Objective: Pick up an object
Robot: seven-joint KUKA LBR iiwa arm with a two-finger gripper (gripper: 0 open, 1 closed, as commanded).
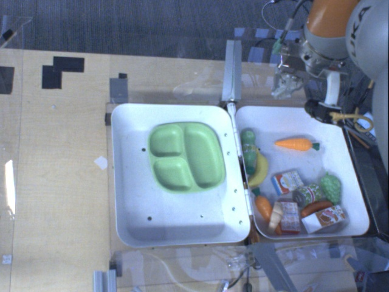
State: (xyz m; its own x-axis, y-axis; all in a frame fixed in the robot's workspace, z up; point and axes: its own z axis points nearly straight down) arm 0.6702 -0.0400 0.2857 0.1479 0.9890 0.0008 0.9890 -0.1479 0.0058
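Orange against white, the carrot [295, 144] lies alone in the upper part of the right bin [358, 190], long axis running left to right, leaf end toward the arm's side. The end effector [285, 85] hangs above the bin's far rim, carrying nothing, so the carrot sits nearer the camera from it, well apart; whether it is released or clenched I cannot tell.

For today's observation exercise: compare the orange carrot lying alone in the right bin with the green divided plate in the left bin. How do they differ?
The carrot is orange with a small green tip; the divided plate is pale green all over. The carrot is slim and tapered, while the plate is broad, rounded and split into three compartments. The carrot takes up little of the right bin; the plate covers much of the left bin. Both lie flat, each apart from the other things.
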